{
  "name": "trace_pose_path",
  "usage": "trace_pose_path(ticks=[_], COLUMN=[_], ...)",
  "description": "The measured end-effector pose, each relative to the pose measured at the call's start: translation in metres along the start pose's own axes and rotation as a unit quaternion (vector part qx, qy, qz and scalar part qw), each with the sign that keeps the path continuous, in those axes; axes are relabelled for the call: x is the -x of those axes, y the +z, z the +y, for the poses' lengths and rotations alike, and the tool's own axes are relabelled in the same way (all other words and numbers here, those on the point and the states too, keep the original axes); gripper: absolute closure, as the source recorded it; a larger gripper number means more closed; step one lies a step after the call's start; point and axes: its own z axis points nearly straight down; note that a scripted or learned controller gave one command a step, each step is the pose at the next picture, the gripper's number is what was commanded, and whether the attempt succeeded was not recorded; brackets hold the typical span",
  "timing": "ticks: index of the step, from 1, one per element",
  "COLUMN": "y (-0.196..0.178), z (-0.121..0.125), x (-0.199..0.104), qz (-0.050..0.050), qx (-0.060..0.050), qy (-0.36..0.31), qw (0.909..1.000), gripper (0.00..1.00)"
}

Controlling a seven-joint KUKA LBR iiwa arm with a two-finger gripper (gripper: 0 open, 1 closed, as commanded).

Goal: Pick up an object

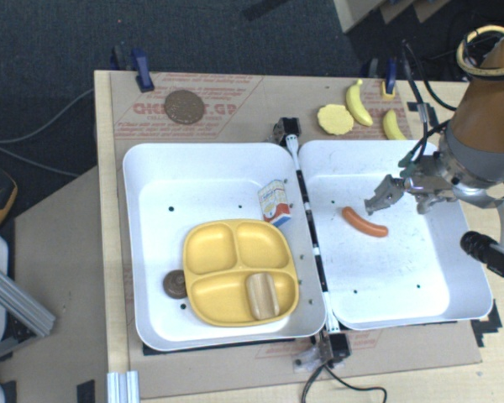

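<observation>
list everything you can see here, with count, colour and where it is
bins: 2, white, side by side on the bench
tray: 1, yellow, left bin
bun: 1, tan, tray's lower compartment
carton: 1, white with red and blue, left bin by the divide
brown disc: 1, left bin, left of the tray
hot dog: 1, orange-red, right bin
cookie: 1, brown, bench behind left bin
bananas: 2, yellow, bench behind right bin
yellow round piece: 1, beside the bananas
arm: 1, grey and orange, from the right
gripper: 1, above the hot dog

White bins (151, 225) on a tan bench (227, 107) printed in red. A yellow divided plate (203, 250), an orange-red sausage (364, 222), yellow bananas (359, 104), and a brown disc (184, 106).
</observation>
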Motion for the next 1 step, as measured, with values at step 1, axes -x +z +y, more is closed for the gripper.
trace_pose_path(ticks=[1], y=[0.1734], z=[0.0402], x=[0.0496], qz=[-0.001], qx=[-0.002], qy=[0.002], qw=[1.0000], gripper=[0.00])
